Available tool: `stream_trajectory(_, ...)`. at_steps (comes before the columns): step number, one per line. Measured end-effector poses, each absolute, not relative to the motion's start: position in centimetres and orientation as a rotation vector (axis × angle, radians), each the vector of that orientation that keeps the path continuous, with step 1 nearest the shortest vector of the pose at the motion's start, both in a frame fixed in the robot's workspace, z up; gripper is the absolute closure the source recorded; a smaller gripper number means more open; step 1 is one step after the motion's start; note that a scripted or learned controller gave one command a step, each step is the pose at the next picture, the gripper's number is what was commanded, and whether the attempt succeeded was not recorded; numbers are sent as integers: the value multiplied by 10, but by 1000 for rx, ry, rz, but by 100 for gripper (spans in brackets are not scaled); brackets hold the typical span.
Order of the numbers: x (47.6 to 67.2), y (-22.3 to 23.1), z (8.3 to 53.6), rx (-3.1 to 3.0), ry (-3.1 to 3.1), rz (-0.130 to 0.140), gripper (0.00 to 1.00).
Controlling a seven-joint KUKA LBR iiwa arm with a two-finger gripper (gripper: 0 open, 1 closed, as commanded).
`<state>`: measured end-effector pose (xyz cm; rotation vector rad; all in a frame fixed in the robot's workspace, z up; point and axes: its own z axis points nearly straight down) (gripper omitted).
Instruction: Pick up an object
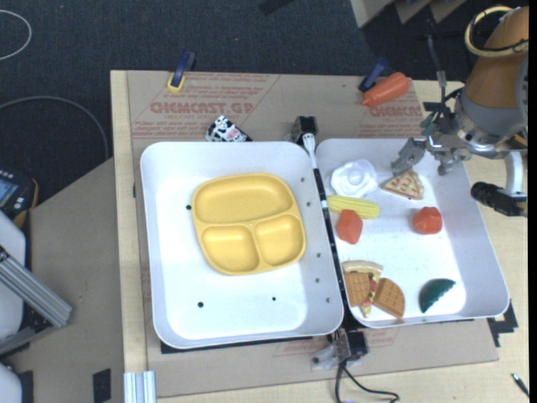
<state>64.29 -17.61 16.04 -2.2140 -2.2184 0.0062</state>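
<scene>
- White plastic forms both shallow bins; the left bin [168, 225] bears a yellow divided plate [247, 222] with three compartments, lying flat near its middle.
- Several toy foods are spread over the right bin [478, 233]: a white round piece [353, 177], a corn cob [353, 206], a red-orange piece [349, 226], a red tomato-like piece [427, 220], a pizza slice [404, 185], waffle-like pieces [375, 290] and a dark green piece [436, 292].
- The gripper [426, 152] is seen at the far right corner of the right bin, just above the pizza slice; its two fingers are spread apart, and nothing is seen between them.
- The pizza slice lies flat on the bin floor, just beside the white round piece and apart from the tomato-like piece.
- An orange carrot-like piece [386, 90] rests outside the bins on the cardboard sheet [252, 103] beyond them.
- A small black-and-white object [226, 129] lies on the cardboard near the left bin's far edge.
</scene>
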Motion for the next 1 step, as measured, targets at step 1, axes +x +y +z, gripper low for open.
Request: stream_trajectory(1, 635, -168, 110, -2216, -2217, 6, 0)
